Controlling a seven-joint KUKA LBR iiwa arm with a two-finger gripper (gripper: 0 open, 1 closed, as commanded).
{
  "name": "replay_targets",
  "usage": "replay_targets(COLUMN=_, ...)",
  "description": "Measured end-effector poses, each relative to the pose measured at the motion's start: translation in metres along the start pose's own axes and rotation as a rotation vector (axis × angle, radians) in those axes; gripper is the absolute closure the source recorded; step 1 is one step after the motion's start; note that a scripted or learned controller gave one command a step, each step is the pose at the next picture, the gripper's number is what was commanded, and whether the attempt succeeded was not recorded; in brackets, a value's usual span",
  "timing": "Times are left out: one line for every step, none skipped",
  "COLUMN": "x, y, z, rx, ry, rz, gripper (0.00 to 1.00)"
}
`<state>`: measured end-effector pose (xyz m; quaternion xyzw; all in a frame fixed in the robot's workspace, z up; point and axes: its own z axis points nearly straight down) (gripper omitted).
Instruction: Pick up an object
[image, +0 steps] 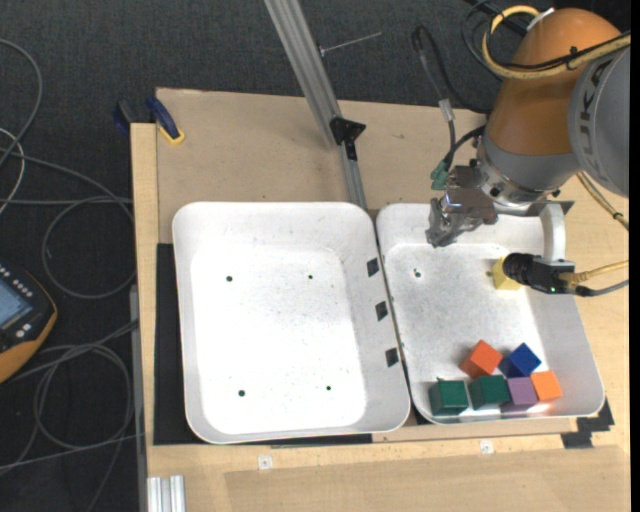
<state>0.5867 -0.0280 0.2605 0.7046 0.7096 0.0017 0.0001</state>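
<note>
Small colored blocks lie in the right bin (570, 330), clustered at its near right corner. An orange-red block (484, 357) and a blue block (522, 360) sit behind a front row: two green blocks (450, 396) (489, 390), a purple block (522, 391) and an orange block (546, 384). A yellow block (505, 275) lies apart by the right edge.

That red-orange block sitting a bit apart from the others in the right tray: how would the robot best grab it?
From straight above, fingers closing on two opposite flat sides of the red-orange block. It sits at the far edge of the cluster, turned diamond-wise, with bare tray floor on its far sides. The blue block sits close beside it, so closing across the far-left and near-right faces looks safest.
</note>
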Motion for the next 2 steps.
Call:
replay_targets(x=0.056, y=0.017, z=0.0, rx=0.0, ry=-0.001, rz=0.0, gripper=1.0)
replay_targets(x=0.108, y=0.036, z=0.016, rx=0.002, ry=-0.001, rz=0.001, gripper=1.0)
